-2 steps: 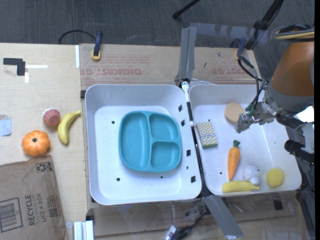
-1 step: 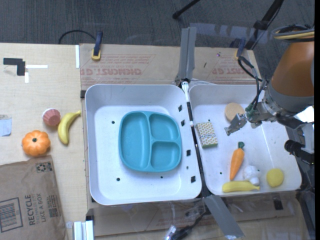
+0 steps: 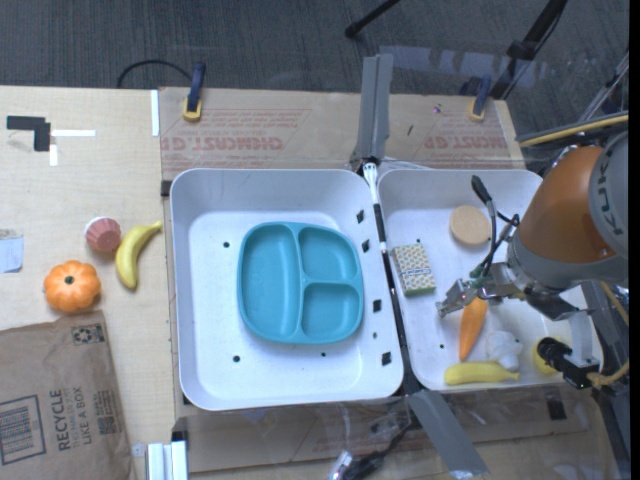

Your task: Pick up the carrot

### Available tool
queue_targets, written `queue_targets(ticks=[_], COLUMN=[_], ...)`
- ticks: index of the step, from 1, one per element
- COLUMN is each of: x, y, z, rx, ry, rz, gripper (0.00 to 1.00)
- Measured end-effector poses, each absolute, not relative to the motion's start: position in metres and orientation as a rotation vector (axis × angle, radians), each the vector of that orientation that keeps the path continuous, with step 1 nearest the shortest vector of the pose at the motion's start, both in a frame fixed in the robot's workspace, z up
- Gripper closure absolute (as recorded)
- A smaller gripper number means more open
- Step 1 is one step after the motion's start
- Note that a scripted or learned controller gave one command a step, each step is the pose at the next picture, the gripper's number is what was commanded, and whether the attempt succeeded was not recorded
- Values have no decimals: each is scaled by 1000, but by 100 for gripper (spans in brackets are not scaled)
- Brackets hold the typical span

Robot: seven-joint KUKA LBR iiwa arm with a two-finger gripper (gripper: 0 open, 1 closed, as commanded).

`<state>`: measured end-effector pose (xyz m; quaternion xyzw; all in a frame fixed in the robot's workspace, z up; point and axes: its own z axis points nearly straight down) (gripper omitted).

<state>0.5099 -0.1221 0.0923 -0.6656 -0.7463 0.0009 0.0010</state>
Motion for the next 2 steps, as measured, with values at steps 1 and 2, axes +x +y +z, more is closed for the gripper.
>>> queue_targets(ticks=[1,2], x=[510,546], y=[-123,-62], z=[100,190], rx=[-2091,-1531], ry=[-2340,-2744], rz=[5,2], gripper=[100,100])
